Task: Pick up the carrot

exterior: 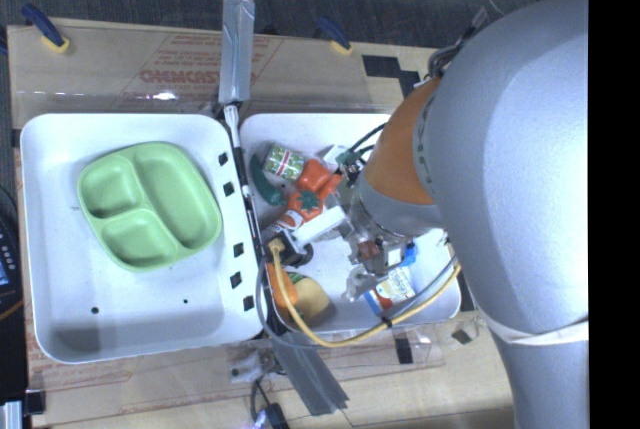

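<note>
We find the carrot (pixel 284 285) at seven o'clock in the right bin (pixel 440 302), beside a tan potato-like item (pixel 310 297). Our gripper (pixel 365 262) hangs at its two o'clock; whether it is open, we cannot tell. The carrot looks light, stiff and smooth; we'd grasp mid-length across its width.

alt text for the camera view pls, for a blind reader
The grey arm reaches from the right into the right bin, its gripper low among cluttered toy food, including an orange carrot by the divider. The left bin holds a green divided plate.
</note>
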`<state>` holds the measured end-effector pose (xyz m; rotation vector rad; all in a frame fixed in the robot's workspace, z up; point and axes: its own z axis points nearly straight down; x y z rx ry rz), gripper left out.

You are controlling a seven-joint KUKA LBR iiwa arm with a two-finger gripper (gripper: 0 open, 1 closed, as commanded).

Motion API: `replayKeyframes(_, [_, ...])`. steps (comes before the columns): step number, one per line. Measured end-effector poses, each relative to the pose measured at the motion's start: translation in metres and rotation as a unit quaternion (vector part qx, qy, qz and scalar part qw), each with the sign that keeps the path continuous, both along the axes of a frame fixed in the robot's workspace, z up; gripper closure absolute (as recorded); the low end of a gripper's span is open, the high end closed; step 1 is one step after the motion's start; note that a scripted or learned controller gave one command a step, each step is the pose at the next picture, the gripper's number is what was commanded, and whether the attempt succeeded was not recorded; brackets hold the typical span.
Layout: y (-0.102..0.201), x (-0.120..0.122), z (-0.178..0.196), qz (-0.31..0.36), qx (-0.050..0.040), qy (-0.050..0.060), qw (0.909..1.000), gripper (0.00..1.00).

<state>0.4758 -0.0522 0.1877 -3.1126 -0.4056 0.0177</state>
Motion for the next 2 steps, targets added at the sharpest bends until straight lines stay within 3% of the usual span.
replayKeyframes(1, [0.001, 0.0, 0.006, 0.003, 0.0008, 0.004, 1.0, 1.0])
replayKeyframes(2, [-0.059, 0.026, 0.101, 0.116, 0.0009, -0.002, 0.9932, 1.0])
